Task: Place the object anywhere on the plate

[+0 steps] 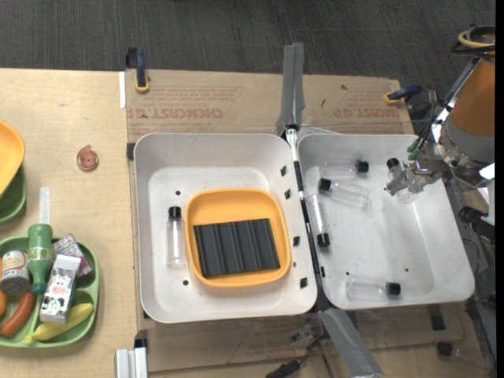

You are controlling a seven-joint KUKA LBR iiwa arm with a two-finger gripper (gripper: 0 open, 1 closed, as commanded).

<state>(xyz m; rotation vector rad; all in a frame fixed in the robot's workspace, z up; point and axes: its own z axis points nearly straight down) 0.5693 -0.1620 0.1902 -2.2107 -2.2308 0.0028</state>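
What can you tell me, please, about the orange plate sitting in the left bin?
The orange plate is a rounded-square dish, plastic by the look of it, with a raised rim. It lies flat near the middle of the left bin, slightly toward the front. A dark ribbed rectangular insert covers most of its floor. A clear vial with a black cap lies just off its left edge, close beside it; whether they touch, I cannot tell.
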